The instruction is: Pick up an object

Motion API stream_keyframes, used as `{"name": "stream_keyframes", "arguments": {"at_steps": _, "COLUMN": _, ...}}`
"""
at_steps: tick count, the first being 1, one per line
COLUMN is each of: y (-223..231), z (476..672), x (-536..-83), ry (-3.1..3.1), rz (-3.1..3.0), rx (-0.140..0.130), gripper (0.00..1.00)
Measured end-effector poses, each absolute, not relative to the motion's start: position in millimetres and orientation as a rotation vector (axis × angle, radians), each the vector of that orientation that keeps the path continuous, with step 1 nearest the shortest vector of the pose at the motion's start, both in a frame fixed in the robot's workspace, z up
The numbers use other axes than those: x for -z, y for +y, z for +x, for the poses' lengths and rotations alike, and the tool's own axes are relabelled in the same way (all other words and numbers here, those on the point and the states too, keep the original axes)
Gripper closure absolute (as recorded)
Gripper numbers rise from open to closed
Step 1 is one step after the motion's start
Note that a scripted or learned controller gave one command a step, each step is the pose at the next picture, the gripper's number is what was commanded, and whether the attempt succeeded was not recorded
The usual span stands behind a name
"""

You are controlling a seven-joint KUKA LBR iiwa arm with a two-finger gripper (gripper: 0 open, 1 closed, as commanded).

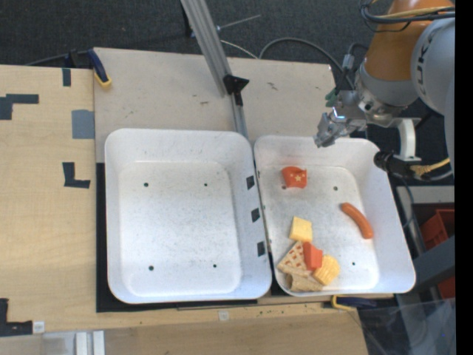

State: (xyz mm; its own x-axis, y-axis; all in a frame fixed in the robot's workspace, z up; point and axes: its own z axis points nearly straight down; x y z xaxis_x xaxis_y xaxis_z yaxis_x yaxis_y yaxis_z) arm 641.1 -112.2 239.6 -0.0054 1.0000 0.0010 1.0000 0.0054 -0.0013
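Note:
My gripper [325,137] hangs over the far rim of the right bin [392,220], up and to the right of a small red piece [294,177] lying in that bin's far part. An orange sausage-shaped piece [357,220] lies toward the bin's right side. A yellow block [301,229] sits mid-bin. At the near edge a waffle-like cracker [294,261], a red-orange block [312,256] and a yellow-orange piece [328,269] are piled together. Nothing shows between the gripper's tips.
The left bin [118,220] stands beside the right one. A slanted metal pole [211,39] with a black clamp rises behind the bins. Cables run behind the arm at the far right.

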Motion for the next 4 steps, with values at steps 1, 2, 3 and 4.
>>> {"name": "stream_keyframes", "arguments": {"at_steps": 1, "y": -61.5, "z": 654.9, "x": -228.6, "ry": -2.227, "rz": -2.213, "rx": -0.001, "gripper": 1.0}}
{"name": "stream_keyframes", "arguments": {"at_steps": 2, "y": -12.4, "z": 654.7, "x": -234.4, "ry": -2.227, "rz": -2.213, "rx": 0.0, "gripper": 1.0}}
{"name": "stream_keyframes", "arguments": {"at_steps": 3, "y": 45.3, "z": 664.7, "x": -241.7, "ry": -2.229, "rz": -2.212, "rx": 0.002, "gripper": 1.0}}
{"name": "stream_keyframes", "arguments": {"at_steps": 4, "y": 95.0, "z": 663.6, "x": -239.1, "ry": -2.227, "rz": -2.214, "rx": 0.0, "gripper": 1.0}}
